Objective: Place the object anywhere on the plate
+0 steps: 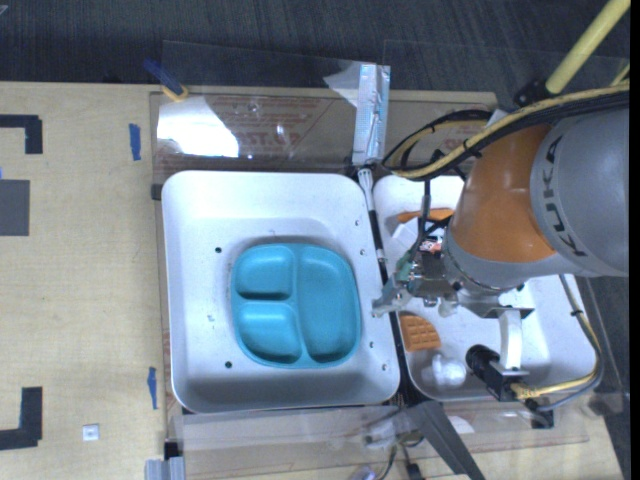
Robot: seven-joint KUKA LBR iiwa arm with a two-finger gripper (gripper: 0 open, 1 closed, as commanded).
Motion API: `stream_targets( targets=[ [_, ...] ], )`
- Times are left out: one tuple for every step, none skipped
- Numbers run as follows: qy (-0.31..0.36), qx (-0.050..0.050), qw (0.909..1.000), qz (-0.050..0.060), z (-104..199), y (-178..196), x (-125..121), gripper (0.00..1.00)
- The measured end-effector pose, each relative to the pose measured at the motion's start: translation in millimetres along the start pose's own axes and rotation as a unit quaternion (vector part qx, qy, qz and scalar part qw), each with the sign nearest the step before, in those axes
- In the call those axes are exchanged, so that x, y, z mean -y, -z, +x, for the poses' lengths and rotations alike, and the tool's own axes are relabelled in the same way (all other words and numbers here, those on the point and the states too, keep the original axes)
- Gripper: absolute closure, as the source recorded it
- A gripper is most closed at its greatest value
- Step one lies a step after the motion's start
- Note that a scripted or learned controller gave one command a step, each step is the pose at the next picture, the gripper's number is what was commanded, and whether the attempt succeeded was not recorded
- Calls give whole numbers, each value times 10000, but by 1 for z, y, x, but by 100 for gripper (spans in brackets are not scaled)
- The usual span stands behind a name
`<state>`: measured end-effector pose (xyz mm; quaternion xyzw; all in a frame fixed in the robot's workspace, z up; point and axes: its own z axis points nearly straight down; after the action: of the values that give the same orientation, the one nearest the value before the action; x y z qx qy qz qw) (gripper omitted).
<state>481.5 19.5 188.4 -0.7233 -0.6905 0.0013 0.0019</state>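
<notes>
A blue plate [297,303] with three compartments lies in the middle of the left white bin [190,218]. My gripper [412,293] hangs over the left part of the right bin [560,353], close to the wall between the two bins. Just below it lies an orange waffle-textured object [421,333]. A small white object [447,371] rests nearer the front of that bin. Part of another orange piece [408,216] shows at the back of the bin; the arm hides the rest of it. Nothing lies on the plate.
The grey and orange arm [540,208] covers most of the right bin. A clear plastic panel [260,128] stands behind the left bin. The wooden bench [80,298] stretches out to the left.
</notes>
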Motion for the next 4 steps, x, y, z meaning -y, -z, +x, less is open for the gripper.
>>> stream_targets(
  targets=[
    [0,0,10000,0,0,0,0,0],
    [0,0,10000,0,0,0,0,0],
    [0,0,10000,0,0,0,0,0],
    [0,0,10000,0,0,0,0,0]
  ],
)
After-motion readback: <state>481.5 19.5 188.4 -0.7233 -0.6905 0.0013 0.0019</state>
